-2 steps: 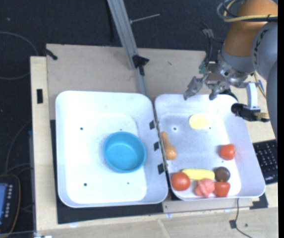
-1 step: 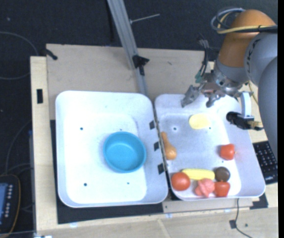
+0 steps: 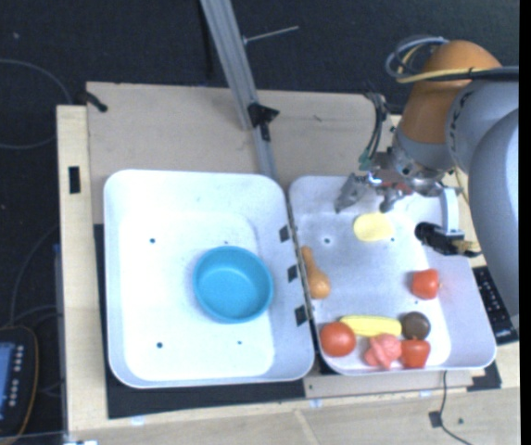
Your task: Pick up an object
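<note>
White plastic makes up both shallow bins: the left bin (image 3: pixel 135 202) carries a blue bowl (image 3: pixel 233 284) near its middle, and the right bin (image 3: pixel 335 230) carries the loose items. In the camera view the gripper (image 3: pixel 373 194) hangs over the far part of the right bin, its fingers spread apart with nothing between them. Just beside and below it lies a pale yellow lemon-like piece (image 3: pixel 372 227), the closest candidate for a pick. Further toward the near edge sit a small red tomato (image 3: pixel 424 284), an orange carrot (image 3: pixel 315 274) against the dividing wall, and a cluster of a yellow banana (image 3: pixel 371 325), a larger red tomato (image 3: pixel 337 339), a pink piece (image 3: pixel 383 351), a brown ball (image 3: pixel 415 324) and a red pepper (image 3: pixel 414 352), packed closely together. I judge this as the approach step, with no grasp made. The next move likely calls for centring over the yellow piece, descending and closing around it.
</note>
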